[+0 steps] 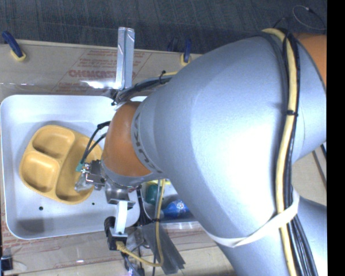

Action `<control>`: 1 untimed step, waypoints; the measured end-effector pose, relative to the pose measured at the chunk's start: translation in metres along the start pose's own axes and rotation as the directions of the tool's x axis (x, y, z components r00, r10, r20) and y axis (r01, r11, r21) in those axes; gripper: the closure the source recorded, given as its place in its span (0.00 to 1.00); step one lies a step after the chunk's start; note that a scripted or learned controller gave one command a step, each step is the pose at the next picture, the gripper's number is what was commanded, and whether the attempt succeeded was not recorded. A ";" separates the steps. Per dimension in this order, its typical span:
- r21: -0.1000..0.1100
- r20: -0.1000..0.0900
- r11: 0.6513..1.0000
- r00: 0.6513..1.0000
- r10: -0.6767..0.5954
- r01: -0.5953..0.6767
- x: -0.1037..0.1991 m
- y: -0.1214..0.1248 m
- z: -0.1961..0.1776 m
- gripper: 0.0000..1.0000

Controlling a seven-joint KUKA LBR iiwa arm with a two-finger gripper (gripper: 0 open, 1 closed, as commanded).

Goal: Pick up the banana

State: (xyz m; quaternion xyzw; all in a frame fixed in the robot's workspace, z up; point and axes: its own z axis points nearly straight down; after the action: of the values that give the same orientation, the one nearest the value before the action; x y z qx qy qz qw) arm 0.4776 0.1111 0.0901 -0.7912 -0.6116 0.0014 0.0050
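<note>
Counted at left: one white bin (10,154), holding one yellow tray (46,160) with three hollows and one small dark speck (41,207). On the far edge of the table (57,68): two blue clamps (12,46) (186,52), one upright metal post (125,53). Under the one arm (218,142): one blue item (175,210), one green item (153,193), both partly hidden.

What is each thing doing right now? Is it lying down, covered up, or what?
yellow tray: lying open side up in the left bin, right edge under the arm.
left bin: sitting on the bench, holding the yellow tray.
green thing: mostly covered by the arm.
blue thing: partly covered by the arm, beside the green thing.
arm: reaching over the bins, wrist by the yellow tray.
</note>
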 end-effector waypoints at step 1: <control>0.005 0.001 1.000 1.000 -0.005 0.005 0.001 -0.001 -0.006 1.00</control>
State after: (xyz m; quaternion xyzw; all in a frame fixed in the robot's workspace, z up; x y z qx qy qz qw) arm 0.4769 0.1123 0.0962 -0.7896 -0.6136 0.0036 0.0066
